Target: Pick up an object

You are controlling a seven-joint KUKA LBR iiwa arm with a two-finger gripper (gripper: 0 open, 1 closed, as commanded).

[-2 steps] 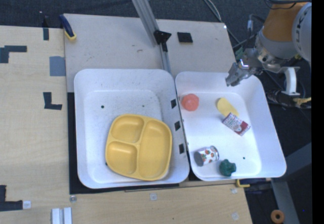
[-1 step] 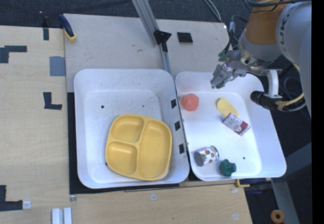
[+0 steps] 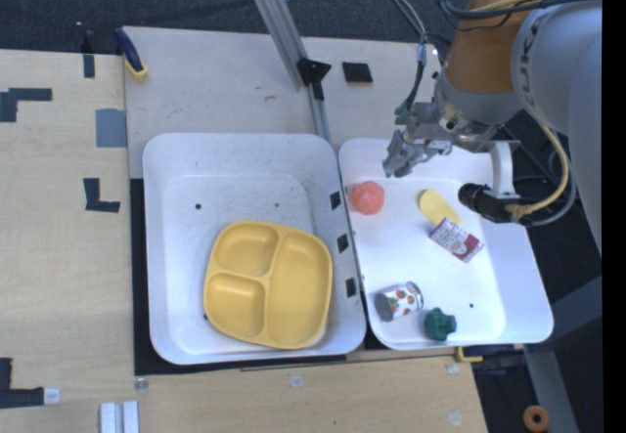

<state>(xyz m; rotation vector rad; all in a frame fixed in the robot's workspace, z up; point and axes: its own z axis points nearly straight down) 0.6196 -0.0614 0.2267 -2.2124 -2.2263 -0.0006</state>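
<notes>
Right now the pincer (image 3: 401,160) hangs over the upper-left corner of the right-hand shallow white bin (image 3: 509,319), its two fingers slightly apart with nothing between them. Nearest to it is the small round pinkish-red ball (image 3: 368,197) — just below and a little left of the fingertips in the frame, resting on the bin floor near the left wall. A short drop down-left would probably bring the fingers around it. The stubby yellow banana-like piece (image 3: 433,202) lies to the lower right — farther off.
</notes>
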